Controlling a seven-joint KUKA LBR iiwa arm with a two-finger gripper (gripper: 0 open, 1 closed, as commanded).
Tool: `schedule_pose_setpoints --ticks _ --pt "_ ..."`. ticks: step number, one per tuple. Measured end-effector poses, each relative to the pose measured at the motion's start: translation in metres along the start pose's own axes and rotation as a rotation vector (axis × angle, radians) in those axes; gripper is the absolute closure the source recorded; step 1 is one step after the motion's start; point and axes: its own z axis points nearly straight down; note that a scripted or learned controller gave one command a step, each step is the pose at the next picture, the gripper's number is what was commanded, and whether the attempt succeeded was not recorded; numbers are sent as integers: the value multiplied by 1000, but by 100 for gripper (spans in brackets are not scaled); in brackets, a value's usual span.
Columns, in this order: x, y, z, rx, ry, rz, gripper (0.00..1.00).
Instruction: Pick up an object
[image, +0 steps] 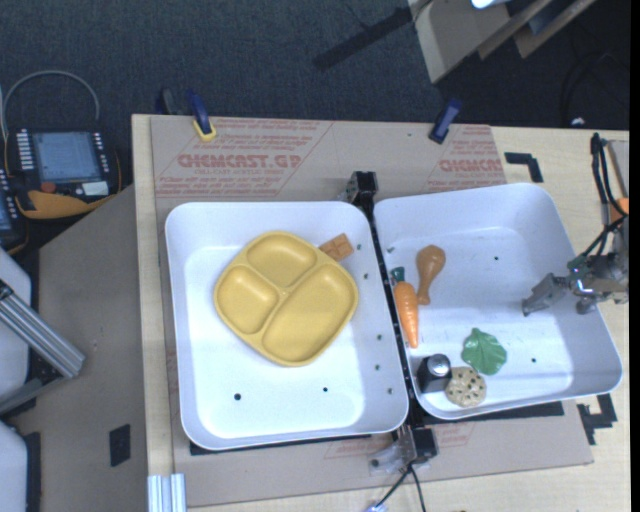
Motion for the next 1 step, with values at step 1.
schedule_pose_setpoints --ticks 1 --pt "5 0 44 5 3 0 0"
